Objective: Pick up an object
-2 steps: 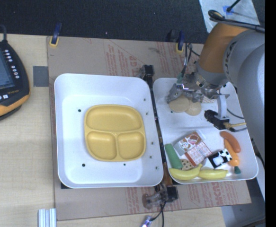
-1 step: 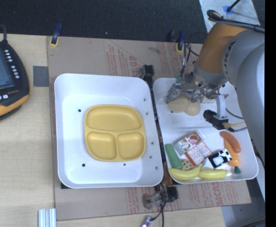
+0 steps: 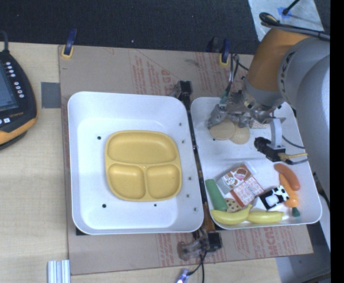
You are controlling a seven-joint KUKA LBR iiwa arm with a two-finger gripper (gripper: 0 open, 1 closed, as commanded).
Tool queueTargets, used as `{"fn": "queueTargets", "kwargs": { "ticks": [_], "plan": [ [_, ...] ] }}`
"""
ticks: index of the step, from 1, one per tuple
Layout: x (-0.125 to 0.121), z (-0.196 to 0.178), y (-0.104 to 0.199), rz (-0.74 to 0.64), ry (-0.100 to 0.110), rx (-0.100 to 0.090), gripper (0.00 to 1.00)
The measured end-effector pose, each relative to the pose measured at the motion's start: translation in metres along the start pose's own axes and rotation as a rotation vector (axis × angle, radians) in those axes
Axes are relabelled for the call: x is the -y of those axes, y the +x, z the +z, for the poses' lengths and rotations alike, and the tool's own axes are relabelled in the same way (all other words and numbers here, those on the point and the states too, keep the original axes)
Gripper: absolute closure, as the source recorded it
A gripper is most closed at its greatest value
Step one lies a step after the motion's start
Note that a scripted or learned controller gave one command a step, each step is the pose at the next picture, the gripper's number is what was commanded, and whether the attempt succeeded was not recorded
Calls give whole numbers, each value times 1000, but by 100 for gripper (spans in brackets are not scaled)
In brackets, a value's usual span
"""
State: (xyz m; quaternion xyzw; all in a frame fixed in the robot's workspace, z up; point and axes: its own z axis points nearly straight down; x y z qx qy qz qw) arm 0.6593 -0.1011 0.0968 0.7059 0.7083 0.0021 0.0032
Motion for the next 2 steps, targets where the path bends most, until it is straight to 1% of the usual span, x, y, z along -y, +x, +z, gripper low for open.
{"fn": "queueTargets", "kwargs": {
  "ticks": [2],
  "plan": [
    [0,0,-3,0,0,-2,0]
  ]
}}
